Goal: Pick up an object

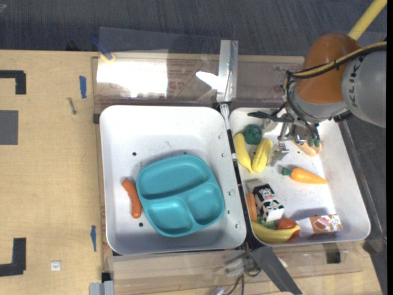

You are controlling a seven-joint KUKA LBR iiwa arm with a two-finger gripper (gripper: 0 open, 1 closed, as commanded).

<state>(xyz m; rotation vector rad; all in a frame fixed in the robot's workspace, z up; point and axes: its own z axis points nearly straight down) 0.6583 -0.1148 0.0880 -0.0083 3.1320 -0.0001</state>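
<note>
My gripper [284,145] hangs low over the back of the right bin [350,183], under the orange wrist band. It is just right of a yellow banana-like piece [262,154] and a green toy [252,133], and above the leafy end of an orange carrot [305,176]. A second yellow piece [241,152] lies against the bin's left wall. A small peach and green object [313,145] sits right beside the gripper, partly hidden by it. Nothing can be seen held.
Nearer the front of the right bin are a black-and-white carton [268,203], a banana [273,232], a red tomato [287,224] and a small juice box [325,224]. The left bin [116,128] holds a teal divided plate [179,193] and an orange sausage [132,198].
</note>
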